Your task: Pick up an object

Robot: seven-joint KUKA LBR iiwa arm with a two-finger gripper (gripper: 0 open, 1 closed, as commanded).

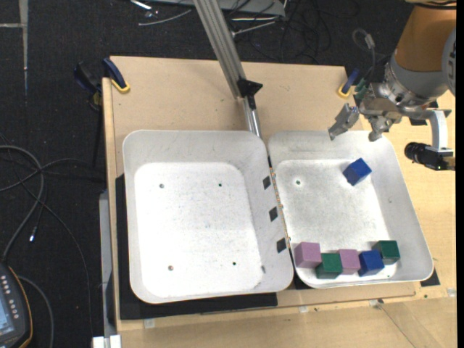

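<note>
My gripper (358,128) hangs over the far edge of the right bin (406,194), its two fingers spread apart with nothing between them. A blue cube (357,172) lies just below it in the bin's upper part. Along the bin's near edge sits a row of blocks: a lilac one (308,253), a dark green one (330,264), a pink one (349,260), a blue one (370,262) and a green one (388,250).
The left bin (196,216) lies beside the right one, with black clips along the seam (272,212). A slanted metal pole (225,42) crosses the back of the bench. Clamps sit at the far corners (116,78).
</note>
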